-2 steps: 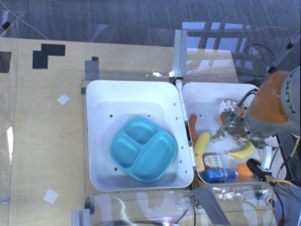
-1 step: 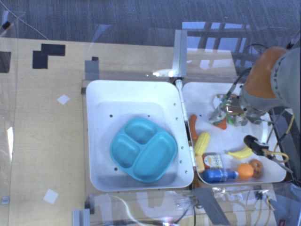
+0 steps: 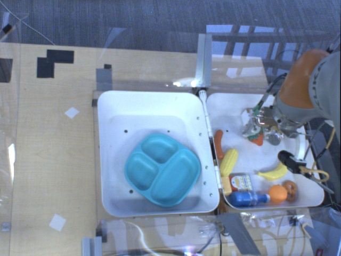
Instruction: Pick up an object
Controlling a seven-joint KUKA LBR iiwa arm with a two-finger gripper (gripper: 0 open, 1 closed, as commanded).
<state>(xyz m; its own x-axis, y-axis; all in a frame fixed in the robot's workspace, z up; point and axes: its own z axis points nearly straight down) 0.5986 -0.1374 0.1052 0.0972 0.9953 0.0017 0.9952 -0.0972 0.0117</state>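
Leftmost, the left bin (image 3: pixel 106 143) holds a blue divided plate (image 3: pixel 162 168) on its floor. Across the divider (image 3: pixel 209 143) that splits the two bins, a red sausage (image 3: pixel 218 143) lies just right of it, long axis running toward and away from the camera. A corn cob (image 3: pixel 229 161) sits right of that, tilted the same way. Nearer the camera are a small carton (image 3: pixel 243 183), a blue bottle (image 3: pixel 249 199) lying sideways, an orange (image 3: pixel 278 194) and a banana (image 3: pixel 273 172). Farther right of the divider, the gripper (image 3: pixel 258 128) hangs over a small orange object (image 3: pixel 258 140), possibly a carrot, mostly hidden; whether the jaws are apart or together is impossible to tell.
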